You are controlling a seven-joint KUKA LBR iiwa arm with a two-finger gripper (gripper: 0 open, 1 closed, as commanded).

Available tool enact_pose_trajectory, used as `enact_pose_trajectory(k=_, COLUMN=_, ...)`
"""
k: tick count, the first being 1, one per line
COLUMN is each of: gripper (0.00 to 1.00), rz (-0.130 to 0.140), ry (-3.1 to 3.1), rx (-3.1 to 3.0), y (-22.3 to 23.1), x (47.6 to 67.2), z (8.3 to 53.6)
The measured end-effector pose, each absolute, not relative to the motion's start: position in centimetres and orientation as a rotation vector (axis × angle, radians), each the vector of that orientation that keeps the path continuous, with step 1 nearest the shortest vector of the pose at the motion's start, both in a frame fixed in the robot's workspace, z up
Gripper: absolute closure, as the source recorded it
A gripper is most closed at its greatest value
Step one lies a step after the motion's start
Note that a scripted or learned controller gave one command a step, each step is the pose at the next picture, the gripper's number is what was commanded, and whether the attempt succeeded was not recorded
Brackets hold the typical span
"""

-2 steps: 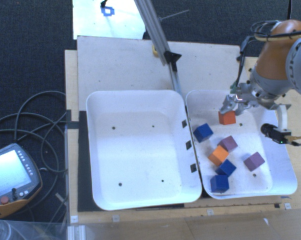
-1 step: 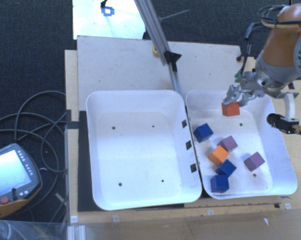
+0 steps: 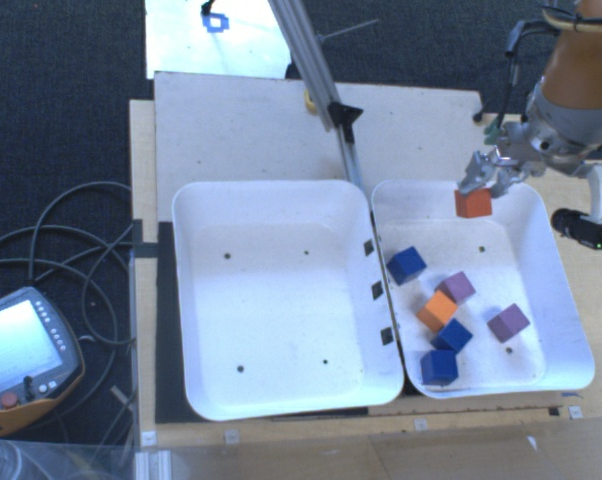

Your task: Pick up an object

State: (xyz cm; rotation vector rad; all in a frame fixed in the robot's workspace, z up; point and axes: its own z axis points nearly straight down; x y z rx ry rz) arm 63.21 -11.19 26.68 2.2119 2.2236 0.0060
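Red-orange block (image 3: 473, 204) hangs at the right bin's (image 3: 571, 298) twelve o'clock rim, pinched under the end effector (image 3: 484, 180), fingers closed on it, apparently lifted clear of the blocks below.

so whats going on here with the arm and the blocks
The arm's gripper is over the far edge of the right bin with an orange-red block right at its fingers, seemingly held between them. Six other blocks, three blue, two purple and one orange, lie in that bin. The left bin sits alongside.
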Motion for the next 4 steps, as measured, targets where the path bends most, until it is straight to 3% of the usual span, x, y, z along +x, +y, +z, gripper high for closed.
enact_pose_trajectory(k=3, gripper=1.00, rz=0.001, ry=2.236, rx=2.212, y=5.2, x=59.7, z=24.8)
enact_pose_trajectory(k=4, gripper=1.00, rz=-0.002, ry=2.235, rx=2.214, y=9.4, x=56.9, z=22.6)
